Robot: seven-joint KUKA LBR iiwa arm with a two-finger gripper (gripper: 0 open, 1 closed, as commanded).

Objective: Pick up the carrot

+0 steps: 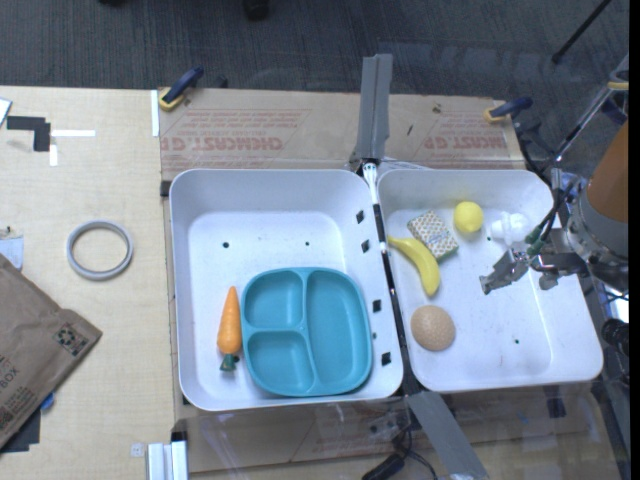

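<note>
The carrot (230, 326) is orange with a small green stub at its near end. It lies lengthwise in the left bin (200, 208), right beside the left edge of the blue three-compartment tray (305, 330). My gripper (516, 273) hangs over the right bin (560, 358), far to the right of the carrot. Its fingers stand open with nothing between them.
The right bin holds a banana (420, 261), a patterned sponge (433, 233), a lemon (468, 217), a white object (507, 228) and a tan egg-shaped object (433, 328). A tape roll (100, 249) and a brown package (35, 343) lie on the bench at left.
</note>
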